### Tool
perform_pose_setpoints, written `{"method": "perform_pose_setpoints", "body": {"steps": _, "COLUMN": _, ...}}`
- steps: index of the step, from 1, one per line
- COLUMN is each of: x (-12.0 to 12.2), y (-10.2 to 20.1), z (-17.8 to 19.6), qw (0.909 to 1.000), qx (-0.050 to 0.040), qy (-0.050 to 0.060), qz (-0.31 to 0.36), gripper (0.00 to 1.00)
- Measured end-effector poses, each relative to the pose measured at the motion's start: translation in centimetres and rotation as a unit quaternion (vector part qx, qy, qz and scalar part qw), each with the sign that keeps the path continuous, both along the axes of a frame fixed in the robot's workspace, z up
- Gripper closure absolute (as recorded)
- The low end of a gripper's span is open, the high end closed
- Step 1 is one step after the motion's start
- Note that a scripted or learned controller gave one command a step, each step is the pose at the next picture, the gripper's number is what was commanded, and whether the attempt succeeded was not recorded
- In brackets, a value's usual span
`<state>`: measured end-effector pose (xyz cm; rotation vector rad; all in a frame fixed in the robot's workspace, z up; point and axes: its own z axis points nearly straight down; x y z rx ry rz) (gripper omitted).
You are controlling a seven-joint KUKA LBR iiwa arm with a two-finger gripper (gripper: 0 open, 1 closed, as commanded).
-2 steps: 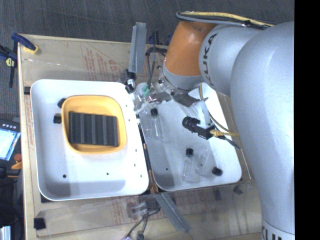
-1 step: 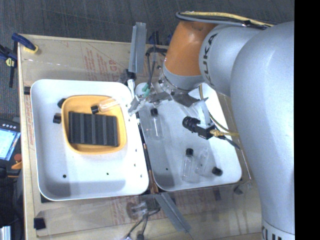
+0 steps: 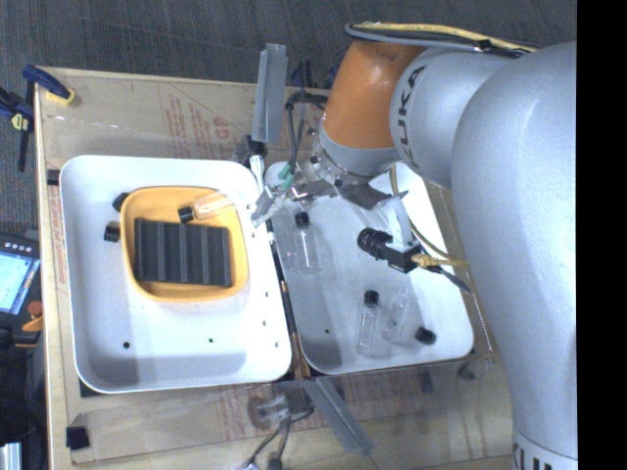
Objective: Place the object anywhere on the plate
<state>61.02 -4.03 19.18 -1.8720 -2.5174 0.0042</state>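
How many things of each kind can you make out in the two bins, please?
Clear vials with black caps: 4, one on the plate's edge, three in the right bin
Orange plate: 1
Dark ribbed insert on the plate: 1
Total: 6

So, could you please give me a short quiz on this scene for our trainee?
1. True or false: the plate lies in the left bin.
2. What lies on the plate's top rim, near the gripper? A) sponge B) vial C) spoon
3. Which bin holds the loose vials?

Key: 1 true; 2 B; 3 the right bin.
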Motion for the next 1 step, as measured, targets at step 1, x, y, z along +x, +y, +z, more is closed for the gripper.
{"method": "perform_pose_setpoints", "body": {"steps": 1, "x": 1.52, "y": 6.21, "z": 0.05, "qw": 0.9994, "qx": -0.0003, "qy": -0.002, "qz": 0.033, "gripper": 0.0}}
